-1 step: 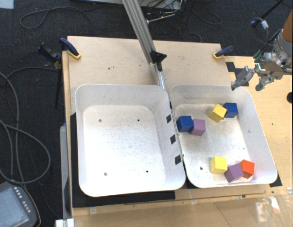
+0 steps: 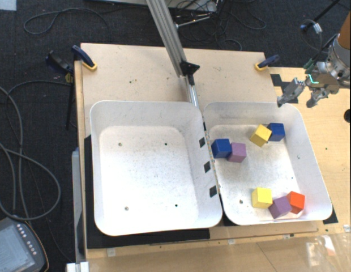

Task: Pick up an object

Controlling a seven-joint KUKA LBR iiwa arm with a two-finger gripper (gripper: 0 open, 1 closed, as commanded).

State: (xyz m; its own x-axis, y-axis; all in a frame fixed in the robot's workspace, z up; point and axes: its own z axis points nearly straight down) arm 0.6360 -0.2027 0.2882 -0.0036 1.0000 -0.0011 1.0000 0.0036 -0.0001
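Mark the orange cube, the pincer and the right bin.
orange cube (image 2: 297, 201), camera view, on its top face.
pincer (image 2: 300, 92), camera view, midway between its two fingertips, above the bin's far right corner.
right bin (image 2: 250, 110), camera view, on its bare far rim.

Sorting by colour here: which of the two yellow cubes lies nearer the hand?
The yellow cube touching the blue cube, at the right bin's far side; the other yellow cube sits near its front edge, farther from the hand.
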